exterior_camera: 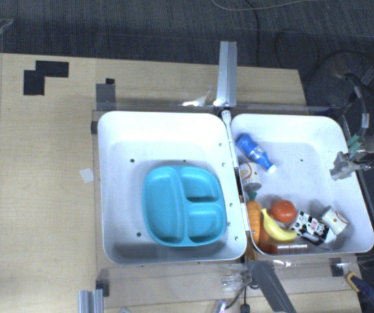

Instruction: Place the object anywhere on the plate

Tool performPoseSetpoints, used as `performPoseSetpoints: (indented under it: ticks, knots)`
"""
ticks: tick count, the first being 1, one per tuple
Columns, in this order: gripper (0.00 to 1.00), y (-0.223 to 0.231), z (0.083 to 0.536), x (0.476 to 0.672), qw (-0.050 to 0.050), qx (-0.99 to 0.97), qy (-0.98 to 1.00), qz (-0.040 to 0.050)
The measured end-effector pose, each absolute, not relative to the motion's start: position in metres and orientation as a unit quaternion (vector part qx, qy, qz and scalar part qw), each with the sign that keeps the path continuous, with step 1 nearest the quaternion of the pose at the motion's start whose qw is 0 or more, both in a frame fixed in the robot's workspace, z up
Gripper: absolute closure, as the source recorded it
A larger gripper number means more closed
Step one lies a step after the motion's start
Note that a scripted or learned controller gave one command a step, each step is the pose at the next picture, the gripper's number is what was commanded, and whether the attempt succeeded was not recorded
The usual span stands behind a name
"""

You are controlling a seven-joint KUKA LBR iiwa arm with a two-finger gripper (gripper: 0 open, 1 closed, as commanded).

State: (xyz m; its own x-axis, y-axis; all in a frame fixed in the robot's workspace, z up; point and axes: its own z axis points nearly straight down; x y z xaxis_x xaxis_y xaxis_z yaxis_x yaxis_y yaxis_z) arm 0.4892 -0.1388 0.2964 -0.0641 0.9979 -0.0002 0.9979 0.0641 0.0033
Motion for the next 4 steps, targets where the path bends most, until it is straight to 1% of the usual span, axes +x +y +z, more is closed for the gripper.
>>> performPoseSetpoints:
  ticks: [1, 2, 3, 4]
  knots:
    - [1.0, -0.138, 0.306, 0.49, 0.002, 0.682, 0.731, 0.0016]
    - [1.0, -0.102, 0.212, 0.487, 0.0, 0.766, 0.643, -0.0003]
    - [1.0, -0.193, 0.197, 0.504, 0.0, 0.839, 0.544, -0.0008]
    - [1.0, -0.146, 0.223, 0.593, 0.0, 0.847, 0.531, -0.0004]
